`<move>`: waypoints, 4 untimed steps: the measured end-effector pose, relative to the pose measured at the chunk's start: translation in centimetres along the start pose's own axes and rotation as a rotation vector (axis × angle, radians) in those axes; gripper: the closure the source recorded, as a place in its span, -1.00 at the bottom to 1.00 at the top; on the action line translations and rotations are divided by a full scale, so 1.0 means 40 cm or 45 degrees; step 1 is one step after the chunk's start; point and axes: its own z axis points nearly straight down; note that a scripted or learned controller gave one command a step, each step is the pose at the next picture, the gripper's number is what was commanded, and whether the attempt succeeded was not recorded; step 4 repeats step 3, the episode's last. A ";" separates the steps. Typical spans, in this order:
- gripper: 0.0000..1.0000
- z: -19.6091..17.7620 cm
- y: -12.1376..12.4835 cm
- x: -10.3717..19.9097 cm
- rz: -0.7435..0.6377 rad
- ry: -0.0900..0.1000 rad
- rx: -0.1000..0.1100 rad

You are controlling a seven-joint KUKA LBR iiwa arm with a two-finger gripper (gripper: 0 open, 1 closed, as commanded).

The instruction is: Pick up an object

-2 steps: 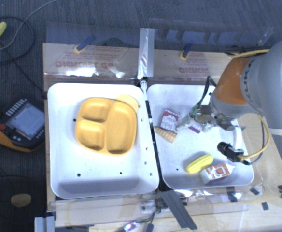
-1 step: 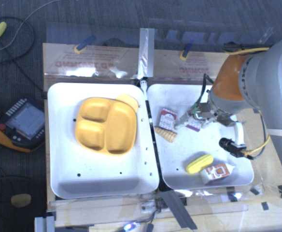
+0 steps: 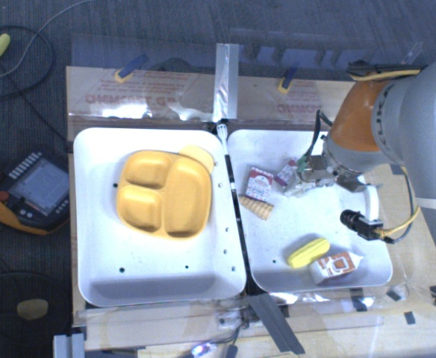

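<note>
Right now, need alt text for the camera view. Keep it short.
Seen from above, a grey arm with an orange band reaches from the right, its tool low in the right white bin beside a small red-and-white packet. That bin also holds a wafer piece, a yellow banana-shaped toy and a small carton. The left bin holds a yellow compartment tray.

2 bins sit side by side on my bench. The left bin (image 3: 91, 222) has a big tray (image 3: 164, 192) in its middle. In the right bin (image 3: 367, 274), my gripper (image 3: 301, 171) is at the back, near a small packet (image 3: 286, 174). A 2nd packet (image 3: 259, 184) lies left of that, w/ a wafer (image 3: 256, 208) in front of it. A banana (image 3: 308, 251) and a carton (image 3: 336, 266) lie touching at the front.
</note>
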 end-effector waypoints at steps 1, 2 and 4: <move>-1.00 0.000 0.000 0.000 0.000 0.000 0.000; -1.00 0.031 0.181 -0.022 0.018 0.003 0.004; 1.00 0.004 0.183 -0.023 0.014 -0.005 0.003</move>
